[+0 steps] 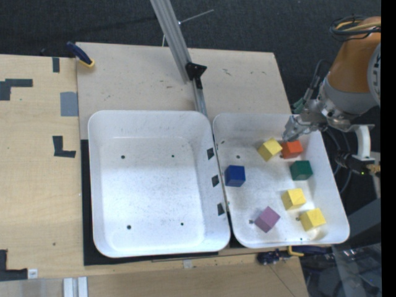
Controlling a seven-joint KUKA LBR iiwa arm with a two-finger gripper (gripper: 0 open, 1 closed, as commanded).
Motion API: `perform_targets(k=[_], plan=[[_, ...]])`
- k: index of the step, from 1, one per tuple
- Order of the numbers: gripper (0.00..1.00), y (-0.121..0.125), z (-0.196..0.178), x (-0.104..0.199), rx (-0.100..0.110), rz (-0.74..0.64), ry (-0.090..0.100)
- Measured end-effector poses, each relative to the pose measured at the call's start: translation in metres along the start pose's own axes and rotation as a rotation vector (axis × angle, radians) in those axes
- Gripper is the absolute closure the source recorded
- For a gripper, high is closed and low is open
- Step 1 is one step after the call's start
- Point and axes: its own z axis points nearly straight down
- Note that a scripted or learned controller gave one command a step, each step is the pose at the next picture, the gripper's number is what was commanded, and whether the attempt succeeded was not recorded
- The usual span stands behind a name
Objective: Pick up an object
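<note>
Orange block (292, 148) sits touching a yellow block (270, 150); the claw (293, 130) hovering above, spread unreadable, should straddle only orange.

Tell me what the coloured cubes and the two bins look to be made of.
Cubes, such as the blue cube and purple cube: probably painted wood or foam, matte with flat, even colour. Bins, left and right: likely moulded plastic, with rounded corners and a scuffed white surface.

bins (151, 121): were white, speckled with dark flecks
blocks by the gripper: one was yellow (270, 149), one orange (292, 148)
other blocks: were blue (235, 176), green (301, 170), purple (267, 218), and two yellow (294, 198) (312, 218)
arm (352, 67): was grey with an orange band
bench (37, 166): was pale wood with dark tape marks
</note>
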Motion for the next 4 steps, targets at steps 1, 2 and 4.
perform_targets(k=[1,2,4], plan=[[1.00,0.002,-0.051,0.000,0.000,0.001,0.000],[1.00,0.010,-0.034,0.054,0.007,-0.003,0.002],[1.00,0.025,-0.012,0.163,0.007,-0.004,0.003]])
